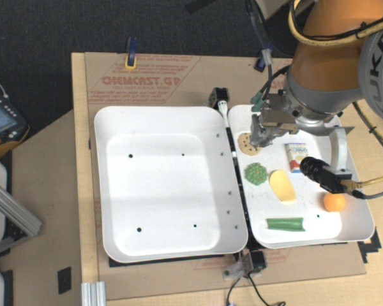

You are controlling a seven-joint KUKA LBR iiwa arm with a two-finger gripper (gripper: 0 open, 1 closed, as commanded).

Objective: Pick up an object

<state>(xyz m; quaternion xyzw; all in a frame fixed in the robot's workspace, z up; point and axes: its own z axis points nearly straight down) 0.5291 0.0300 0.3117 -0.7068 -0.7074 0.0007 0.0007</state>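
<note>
Gripper (255, 139) sits low over the tan cookie (246, 143) at the right bin's (364, 225) far-left corner, likely lining up a grab; pincer state can't be told.

My bench is topped with a brown cardboard sheet (147, 75) printed in red letters, held at its upper edge by a blue-and-yellow clamp (131, 55) at upper centre-left of the frame and a second blue clamp (264, 58) further right. The left white bin (115, 121) sits at frame centre, four small dark dots on its floor, and black clips (218, 97) join it to its neighbour at the upper end of the seam, with another at the bottom. Dark carpet (64, 11) fills the upper left of the frame, and a silver aluminium rail (9, 204) lies at the left edge.
</note>
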